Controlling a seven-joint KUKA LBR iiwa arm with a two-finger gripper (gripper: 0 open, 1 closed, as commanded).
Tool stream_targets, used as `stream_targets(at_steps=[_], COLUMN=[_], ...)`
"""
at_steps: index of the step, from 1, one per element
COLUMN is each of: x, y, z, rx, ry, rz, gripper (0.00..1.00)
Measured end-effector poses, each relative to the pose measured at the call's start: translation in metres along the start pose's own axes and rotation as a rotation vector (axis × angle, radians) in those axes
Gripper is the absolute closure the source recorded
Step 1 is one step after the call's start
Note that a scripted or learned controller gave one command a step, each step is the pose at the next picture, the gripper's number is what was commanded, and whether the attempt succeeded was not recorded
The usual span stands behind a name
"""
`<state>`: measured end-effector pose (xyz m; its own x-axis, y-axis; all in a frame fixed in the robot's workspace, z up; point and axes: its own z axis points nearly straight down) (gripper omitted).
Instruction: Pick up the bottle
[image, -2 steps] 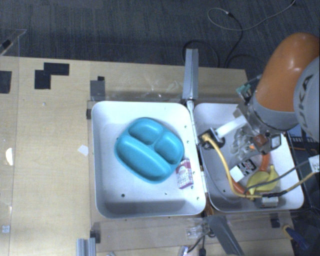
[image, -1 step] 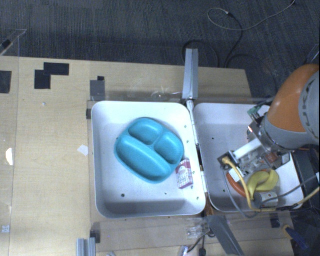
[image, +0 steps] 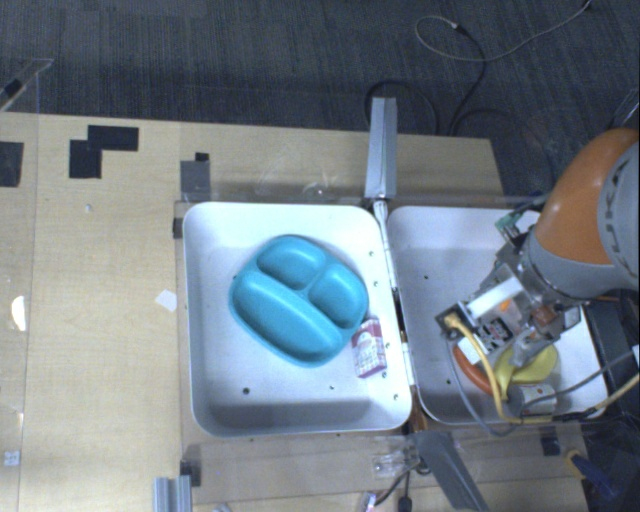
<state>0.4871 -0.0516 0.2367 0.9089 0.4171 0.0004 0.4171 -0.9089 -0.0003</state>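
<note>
The bottle is small, with a red and white label. It lies on its side in the left bin, close to the right wall and just off the lower right edge of a blue divided plate. My gripper hangs over the right bin, low in its front right part and well to the right of the bottle. The bin divider lies between them. The wrist body and its cables hide what is directly beneath the gripper.
Under and beside the gripper in the right bin lie a yellow object and an orange object, both partly hidden. A metal post stands behind the gap between the bins. Cables trail at the front right.
</note>
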Motion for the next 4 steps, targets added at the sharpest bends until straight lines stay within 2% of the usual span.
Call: stream_targets(at_steps=[1, 2, 3, 4], x=[-0.015, 0.017, 0.067, 0.115], y=[0.033, 0.033, 0.083, 0.134], z=[0.124, 0.052, 0.075, 0.150], rx=[-0.002, -0.001, 0.000, -0.002], ry=[0.003, 0.002, 0.001, 0.004], rz=[-0.206, -0.216, 0.029, 0.111], gripper=[0.00, 0.00, 0.00, 0.00])
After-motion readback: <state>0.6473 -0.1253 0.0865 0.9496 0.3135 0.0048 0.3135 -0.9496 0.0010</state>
